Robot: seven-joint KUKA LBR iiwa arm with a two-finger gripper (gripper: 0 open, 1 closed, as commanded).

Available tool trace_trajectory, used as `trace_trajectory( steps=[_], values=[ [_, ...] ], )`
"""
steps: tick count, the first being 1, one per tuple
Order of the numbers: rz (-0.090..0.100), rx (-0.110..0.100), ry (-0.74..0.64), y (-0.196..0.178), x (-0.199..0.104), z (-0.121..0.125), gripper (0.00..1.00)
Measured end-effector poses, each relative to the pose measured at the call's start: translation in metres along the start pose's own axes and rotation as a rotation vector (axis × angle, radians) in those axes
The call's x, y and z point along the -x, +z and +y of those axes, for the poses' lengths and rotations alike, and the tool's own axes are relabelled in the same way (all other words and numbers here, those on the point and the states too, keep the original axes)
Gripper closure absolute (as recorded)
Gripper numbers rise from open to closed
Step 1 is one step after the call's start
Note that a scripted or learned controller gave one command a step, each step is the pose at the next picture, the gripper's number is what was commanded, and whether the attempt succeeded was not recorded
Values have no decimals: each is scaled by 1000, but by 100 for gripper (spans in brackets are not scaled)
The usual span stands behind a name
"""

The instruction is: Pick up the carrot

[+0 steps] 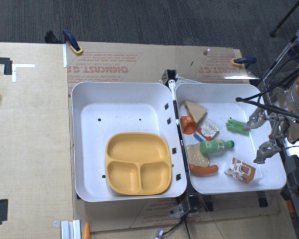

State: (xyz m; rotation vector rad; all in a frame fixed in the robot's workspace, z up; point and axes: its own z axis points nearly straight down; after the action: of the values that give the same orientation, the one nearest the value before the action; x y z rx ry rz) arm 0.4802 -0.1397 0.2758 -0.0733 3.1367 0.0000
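The carrot is lying untouched in the right bin while the hand is being held open at that bin's right edge.

On the worktop [30, 148], the left bin [84, 148] is being occupied by a yellow divided plate [138, 162]. In the right bin [269, 180], the carrot [188, 124] is lying against the left wall, touching the near edge of a bread slice [195, 110], with a small packet [208, 130] just beside it and a green bottle [217, 146] nearer. The hand [261, 136] is being held with its fingers spread, gripping nothing, well apart from the carrot, beside a green leafy toy [235, 126]. A failed grasp is being risked: the wall could block one finger, and the bread could be pinched instead.
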Motion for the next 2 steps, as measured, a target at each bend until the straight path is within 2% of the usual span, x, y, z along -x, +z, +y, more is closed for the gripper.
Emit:
trace_trajectory(
  steps=[1,2],
  values=[
    [0,1,-111,84,41,76,0],
    [2,1,-123,84,23,118,0]
  ],
)
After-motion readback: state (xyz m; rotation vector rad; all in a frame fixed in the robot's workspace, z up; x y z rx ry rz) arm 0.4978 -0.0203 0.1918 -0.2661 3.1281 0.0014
